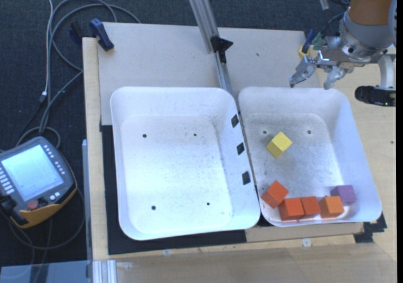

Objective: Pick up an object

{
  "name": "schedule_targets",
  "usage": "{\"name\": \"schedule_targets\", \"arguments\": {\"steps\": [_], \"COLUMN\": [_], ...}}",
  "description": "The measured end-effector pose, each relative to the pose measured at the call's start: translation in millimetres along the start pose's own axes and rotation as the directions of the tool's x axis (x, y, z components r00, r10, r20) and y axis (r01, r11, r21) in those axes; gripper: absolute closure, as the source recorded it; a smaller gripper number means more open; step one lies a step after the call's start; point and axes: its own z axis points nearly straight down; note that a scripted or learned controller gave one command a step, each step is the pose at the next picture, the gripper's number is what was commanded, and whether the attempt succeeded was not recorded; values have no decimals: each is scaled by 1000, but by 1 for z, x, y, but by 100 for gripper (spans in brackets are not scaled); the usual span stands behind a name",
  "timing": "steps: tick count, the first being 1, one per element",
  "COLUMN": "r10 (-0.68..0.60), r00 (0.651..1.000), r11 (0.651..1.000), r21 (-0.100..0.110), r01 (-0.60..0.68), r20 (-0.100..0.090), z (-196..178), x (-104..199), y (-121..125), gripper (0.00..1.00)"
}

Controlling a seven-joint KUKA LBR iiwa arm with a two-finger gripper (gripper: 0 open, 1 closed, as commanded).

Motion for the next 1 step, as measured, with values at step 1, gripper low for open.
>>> {"name": "schedule_targets", "arguments": {"steps": [1], "r10": [1], "r00": [1000], "r11": [1000], "r21": [4], "r01": [-1], "r20": [-1], "z": [137], "x": [29], "y": [-14], "gripper": [0]}}
